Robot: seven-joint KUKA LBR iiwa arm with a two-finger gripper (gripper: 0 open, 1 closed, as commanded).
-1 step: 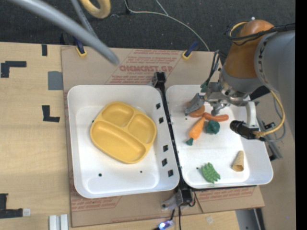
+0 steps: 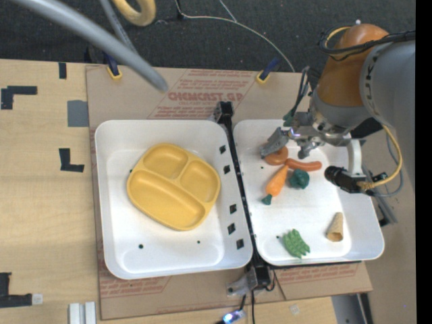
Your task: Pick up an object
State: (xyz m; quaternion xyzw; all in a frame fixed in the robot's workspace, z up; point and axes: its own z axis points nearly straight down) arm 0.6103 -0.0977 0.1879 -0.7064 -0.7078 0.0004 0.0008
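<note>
Nearest the camera, a green leafy toy (image 2: pixel 295 243) and a cone (image 2: pixel 335 227) are lying loose in the right bin (image 2: pixel 364 252). Farther back, the gripper (image 2: pixel 291 143) is hovering over the carrot (image 2: pixel 275 180) and sausage (image 2: pixel 302 165), likely lining up a grasp; whether its jaws are apart, I cannot tell. A yellow tray (image 2: pixel 175 185) is sitting in the left bin (image 2: pixel 111 181).

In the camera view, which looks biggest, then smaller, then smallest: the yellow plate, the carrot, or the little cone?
1. Yellow plate, biggest by far.
2. Carrot.
3. Cone, only slightly smaller than the carrot, so that order is less sure.
</note>
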